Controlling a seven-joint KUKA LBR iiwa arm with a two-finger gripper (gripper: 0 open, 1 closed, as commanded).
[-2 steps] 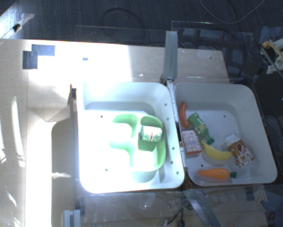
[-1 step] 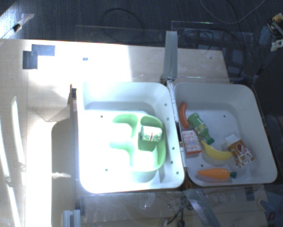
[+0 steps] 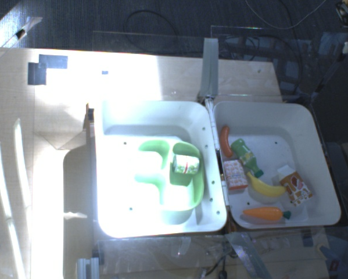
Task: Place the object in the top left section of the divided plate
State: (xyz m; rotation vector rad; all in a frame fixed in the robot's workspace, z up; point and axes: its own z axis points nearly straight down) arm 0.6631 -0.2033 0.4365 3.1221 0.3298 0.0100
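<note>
The camera view shows a green plate in the left bin. A small white, red and green object lies in the plate's upper right section as seen here. To the right of the plate, in the right bin, lie a sausage, a green bottle, a box, a banana, a carton and a carrot. The pincer's state cannot be told.
</note>
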